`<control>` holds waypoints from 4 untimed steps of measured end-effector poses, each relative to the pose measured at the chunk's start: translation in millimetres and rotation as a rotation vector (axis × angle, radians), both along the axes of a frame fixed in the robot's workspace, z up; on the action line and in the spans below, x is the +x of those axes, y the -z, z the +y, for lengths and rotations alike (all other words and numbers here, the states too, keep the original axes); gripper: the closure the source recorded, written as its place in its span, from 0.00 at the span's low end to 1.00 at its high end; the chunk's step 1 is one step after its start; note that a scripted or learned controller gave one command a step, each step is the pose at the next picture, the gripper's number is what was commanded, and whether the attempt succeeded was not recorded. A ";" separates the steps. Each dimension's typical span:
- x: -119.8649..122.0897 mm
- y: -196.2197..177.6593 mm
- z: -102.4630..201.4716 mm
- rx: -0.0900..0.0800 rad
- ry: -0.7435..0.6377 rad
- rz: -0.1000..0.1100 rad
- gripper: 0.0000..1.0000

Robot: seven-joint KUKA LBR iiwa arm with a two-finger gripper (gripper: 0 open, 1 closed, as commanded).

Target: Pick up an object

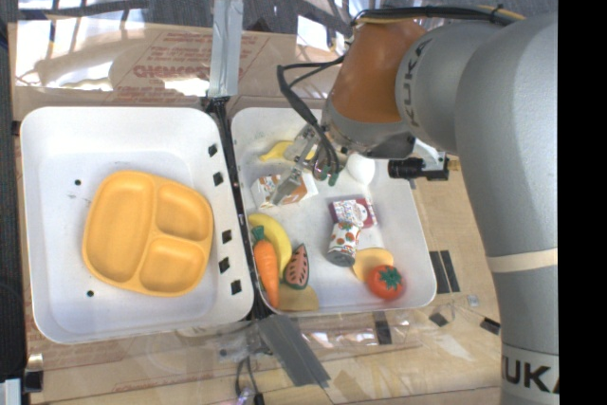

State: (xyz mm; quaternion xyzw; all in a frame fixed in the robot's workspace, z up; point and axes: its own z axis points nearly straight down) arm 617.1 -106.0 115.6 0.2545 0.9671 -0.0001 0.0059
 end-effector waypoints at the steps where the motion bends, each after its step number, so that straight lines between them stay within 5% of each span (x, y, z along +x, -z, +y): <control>1: 16.4 7.6 7.1 0.000 -0.035 -0.010 0.00; 2: 7.9 7.1 10.2 -0.006 -0.074 -0.019 0.00; 3: -5.1 7.6 7.8 0.001 0.181 -0.017 0.00; 4: 8.7 8.3 9.3 0.004 0.266 -0.012 0.00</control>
